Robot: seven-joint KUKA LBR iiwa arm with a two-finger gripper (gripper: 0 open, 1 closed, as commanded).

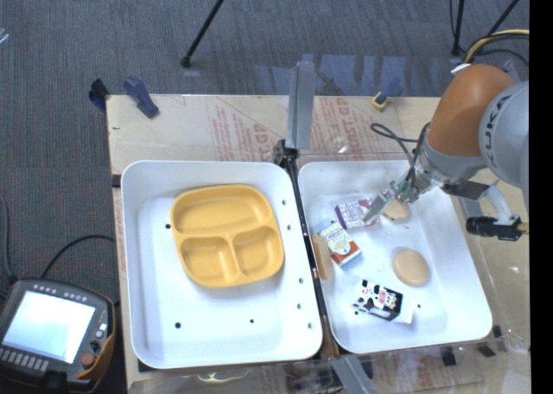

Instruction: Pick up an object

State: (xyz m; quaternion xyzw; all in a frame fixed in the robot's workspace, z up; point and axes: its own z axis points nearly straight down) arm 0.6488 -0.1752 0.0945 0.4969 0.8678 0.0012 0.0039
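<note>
A small screen box (52, 332) sits low at the far left, off the bench. The left bin (143, 332) holds a yellow tray (228, 234) with three parts; its long side runs left to right, a bit tilted. On the bench board behind the bins there is red writing (251, 135), upside down and too faint to read.

In the right bin (467, 314), from left to right: a small red and white carton (340, 243), a little purple and white packet (352, 212), a black and white card pack (381, 301) lying slanted, and a tan oval thing (411, 266). No words on them can be read.

The gripper (386, 200) is down by the purple packet and a small tan thing (397, 209). I cannot tell how it is set.
</note>
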